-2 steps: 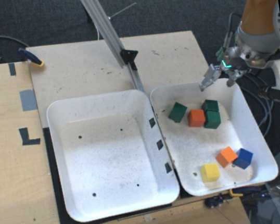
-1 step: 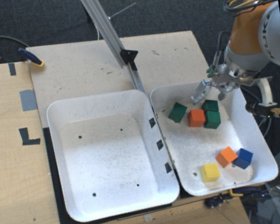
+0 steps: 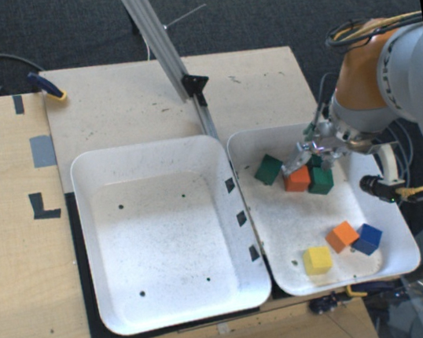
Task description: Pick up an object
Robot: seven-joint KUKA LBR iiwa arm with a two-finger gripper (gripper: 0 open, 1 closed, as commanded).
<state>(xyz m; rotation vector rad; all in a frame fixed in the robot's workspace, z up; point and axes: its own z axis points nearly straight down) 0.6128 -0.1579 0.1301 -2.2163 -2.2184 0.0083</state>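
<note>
Tool [image 3: 311,158] down among the orange block [image 3: 297,180] and green blocks in right bin [image 3: 392,255], grip state unclear; next, judged: close and lift.

i can read no text, label, brand or number anywhere here. the grey tape patches [image 3: 43,150] on the wooden bench [image 3: 19,258] to my far side carry no lettering, and the white bins [image 3: 86,180] and coloured blocks [image 3: 317,259] show no print.
</note>
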